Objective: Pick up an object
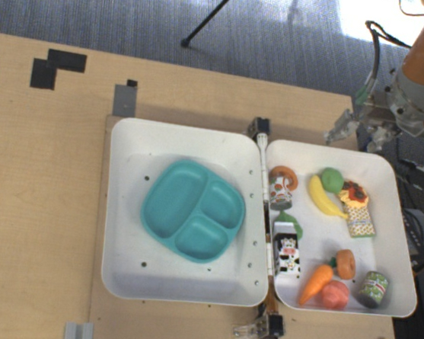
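At the near edge of the right bin (400, 226), against its front wall, a carrot (315, 283), a red ball-like piece (335, 295) and a small green-grey can (373, 289) sit close together, with an orange doughnut-shaped toy (345, 263) just behind them. Along the bin's left wall lies a small black-and-white carton (287, 250) with a green piece (288, 223) at its far end, then a small can (279, 189) touching a brown ring (283, 176). The middle of this bin's floor is bare between that row and a patterned packet (358, 214), a banana (323, 198) and a green ball (332, 179) nearer the far wall. The left bin (121, 192) holds a teal divided plate (194, 209) near its centre, with bare white floor on all sides. Farthest back, the gripper (362, 130) hangs outside the right bin, above its far rim near the far right corner, touching nothing; the wrist angles down from the upper right, and its fingers appear spread apart with nothing between them.
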Available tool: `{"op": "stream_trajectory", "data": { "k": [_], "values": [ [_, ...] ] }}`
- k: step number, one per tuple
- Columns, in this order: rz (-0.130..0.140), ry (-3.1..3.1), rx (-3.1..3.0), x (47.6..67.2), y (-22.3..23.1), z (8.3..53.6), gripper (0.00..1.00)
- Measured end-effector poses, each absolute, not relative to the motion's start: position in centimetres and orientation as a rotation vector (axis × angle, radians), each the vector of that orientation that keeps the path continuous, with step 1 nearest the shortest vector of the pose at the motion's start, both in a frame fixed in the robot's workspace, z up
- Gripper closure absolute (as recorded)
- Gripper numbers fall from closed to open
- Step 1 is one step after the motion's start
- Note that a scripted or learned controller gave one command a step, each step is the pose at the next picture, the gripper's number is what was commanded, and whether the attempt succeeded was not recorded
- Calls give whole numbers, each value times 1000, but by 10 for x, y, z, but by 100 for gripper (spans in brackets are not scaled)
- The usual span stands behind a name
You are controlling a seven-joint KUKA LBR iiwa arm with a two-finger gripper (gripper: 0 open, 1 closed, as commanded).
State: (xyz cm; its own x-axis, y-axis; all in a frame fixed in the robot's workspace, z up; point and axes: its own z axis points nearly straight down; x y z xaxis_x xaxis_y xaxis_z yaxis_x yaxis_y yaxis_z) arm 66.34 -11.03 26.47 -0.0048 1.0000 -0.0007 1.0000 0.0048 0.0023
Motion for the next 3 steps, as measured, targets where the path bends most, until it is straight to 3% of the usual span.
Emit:
{"op": "stream_trajectory", "data": {
  "k": [1, 2, 3],
  "values": [
    [3, 2220, 2216, 649, -108, 98, 0],
    [7, 2220, 2215, 649, -107, 108, 100],
    [6, 2227, 2212, 603, -56, 186, 100]
  ]
}}
